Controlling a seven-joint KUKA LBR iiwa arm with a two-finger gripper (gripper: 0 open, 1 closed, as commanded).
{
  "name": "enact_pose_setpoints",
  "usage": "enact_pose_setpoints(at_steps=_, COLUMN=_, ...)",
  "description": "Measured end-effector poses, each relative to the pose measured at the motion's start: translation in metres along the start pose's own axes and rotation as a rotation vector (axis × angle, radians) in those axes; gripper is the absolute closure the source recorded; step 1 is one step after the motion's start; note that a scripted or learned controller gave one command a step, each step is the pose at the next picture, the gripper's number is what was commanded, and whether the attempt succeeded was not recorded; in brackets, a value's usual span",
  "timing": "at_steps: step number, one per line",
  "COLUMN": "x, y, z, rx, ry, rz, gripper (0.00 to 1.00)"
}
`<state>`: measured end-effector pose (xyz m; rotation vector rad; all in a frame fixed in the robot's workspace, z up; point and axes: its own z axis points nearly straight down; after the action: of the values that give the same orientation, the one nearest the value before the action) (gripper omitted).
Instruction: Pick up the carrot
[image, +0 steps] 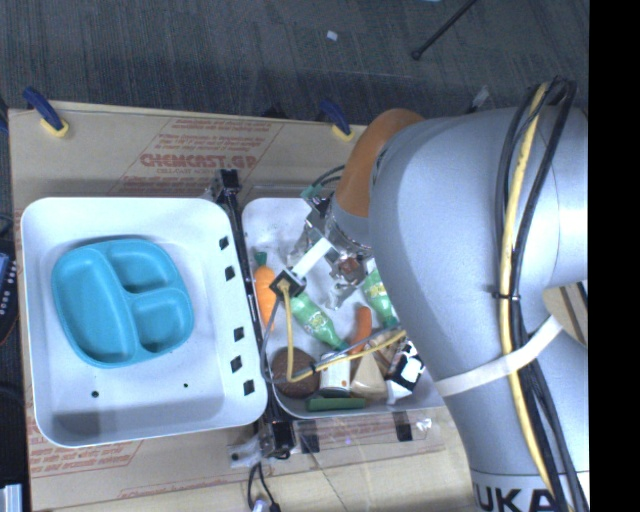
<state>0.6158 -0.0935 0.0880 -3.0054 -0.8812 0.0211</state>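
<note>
Bench: a cardboard sheet with red print lies under both bins; dark floor lies behind it at 12 o'clock.
Left bin: white, holding a blue divided tray near its centre.
Right bin: white, crowded with small things.
Arm: grey, covering the right bin's 3 o'clock side.
Gripper: low over the right bin's middle; whether it is apart or together cannot be told.
Carrot: orange, lying against the right bin's 9 o'clock wall, at 8 o'clock from the gripper and apart from it.
Green bottle: just beside the carrot, at its 4 o'clock.
Brown disc: at the bin's 6 o'clock end.
</note>
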Motion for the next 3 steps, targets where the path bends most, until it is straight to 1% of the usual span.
enact_pose_setpoints(at_steps=1, x=0.002, y=0.0, z=-0.013, rx=0.004, ry=0.0, rz=-0.012, gripper=1.0)
enact_pose_setpoints(at_steps=2, x=0.002, y=-0.001, z=-0.013, rx=0.004, ry=-0.001, rz=-0.012, gripper=0.0)
enact_pose_setpoints(at_steps=3, x=0.017, y=0.013, z=-0.004, rx=-0.01, ry=0.01, rz=0.188, gripper=0.0)
